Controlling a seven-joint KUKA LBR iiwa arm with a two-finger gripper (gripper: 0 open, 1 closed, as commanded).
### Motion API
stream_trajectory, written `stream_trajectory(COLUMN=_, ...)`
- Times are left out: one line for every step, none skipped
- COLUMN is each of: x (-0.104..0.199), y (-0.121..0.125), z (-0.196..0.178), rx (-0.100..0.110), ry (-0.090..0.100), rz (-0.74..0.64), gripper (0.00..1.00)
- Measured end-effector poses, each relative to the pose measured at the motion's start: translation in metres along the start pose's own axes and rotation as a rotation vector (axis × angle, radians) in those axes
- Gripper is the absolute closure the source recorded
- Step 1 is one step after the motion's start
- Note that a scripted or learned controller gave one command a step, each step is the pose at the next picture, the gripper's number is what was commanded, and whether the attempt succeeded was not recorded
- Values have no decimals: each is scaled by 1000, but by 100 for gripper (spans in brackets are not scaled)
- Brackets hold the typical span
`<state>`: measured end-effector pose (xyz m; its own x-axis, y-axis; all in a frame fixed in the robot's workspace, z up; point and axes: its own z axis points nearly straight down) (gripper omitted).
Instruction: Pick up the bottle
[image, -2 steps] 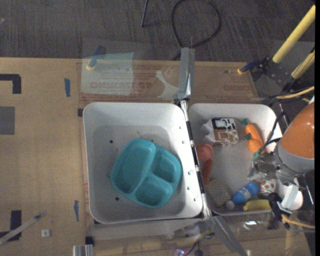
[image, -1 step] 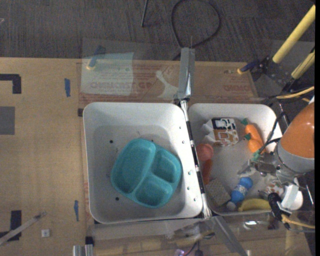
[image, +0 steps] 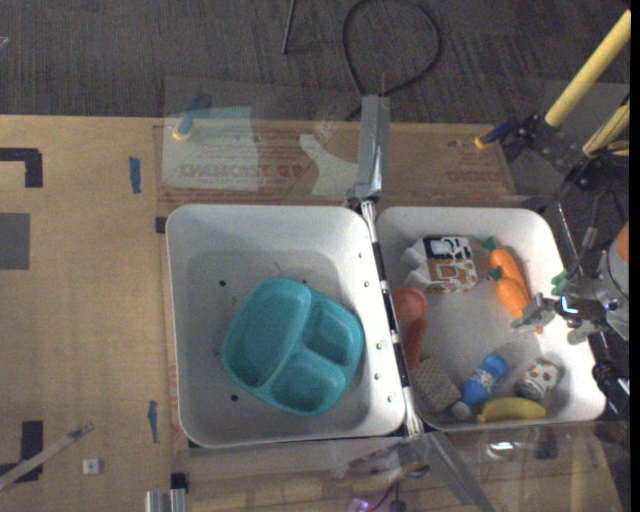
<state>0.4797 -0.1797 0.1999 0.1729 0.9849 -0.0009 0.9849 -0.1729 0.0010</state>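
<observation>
The approach step is in hand: the gripper (image: 536, 312), probably open and holding nothing, hovers at the right bin (image: 480, 218) edge, and next must descend onto the bottle (image: 484, 378) beside the banana (image: 511, 409).

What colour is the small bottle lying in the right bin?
Blue with a white cap end: the small plastic bottle in the right white bin, seen in the camera view.

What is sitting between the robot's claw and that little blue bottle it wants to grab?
Nothing visible. The end effector is at the right bin's right wall, and bare white floor lies between it and the bottle. A small patterned jar and a banana crowd the bottle's right side.
</observation>
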Motion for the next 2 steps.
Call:
stream_trajectory(x=-10, y=31, z=7, rx=-2, ry=-2, rz=-146, gripper=0)
stream_trajectory(x=35, y=-6, z=108, rx=0, ry=1, rz=71, gripper=0)
